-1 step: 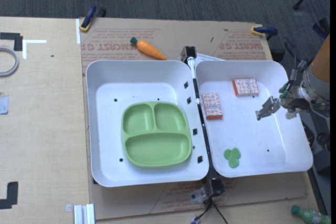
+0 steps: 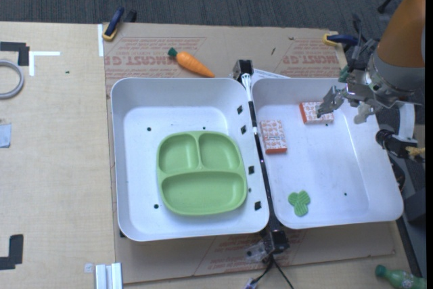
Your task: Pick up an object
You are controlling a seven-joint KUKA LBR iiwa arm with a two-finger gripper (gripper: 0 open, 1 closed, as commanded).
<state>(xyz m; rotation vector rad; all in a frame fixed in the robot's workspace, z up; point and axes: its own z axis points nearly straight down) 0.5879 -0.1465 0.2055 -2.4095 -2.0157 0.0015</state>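
Clearly the step in hand is the approach to a grasp. The gripper (image 2: 344, 103) hangs over the far right corner of the right bin (image 2: 379, 213), and its jaws stand apart with nothing between them. Just beside its near finger lies a small red-and-white packet (image 2: 315, 112), the closest candidate. A second packet (image 2: 273, 135) lies against that bin's left wall, and a green leafy piece (image 2: 299, 202) sits near its front edge. To do this well, I judge the jaws should be centred over the nearer packet, straddling its short sides, then lowered fully before closing. A flat packet may slip out.
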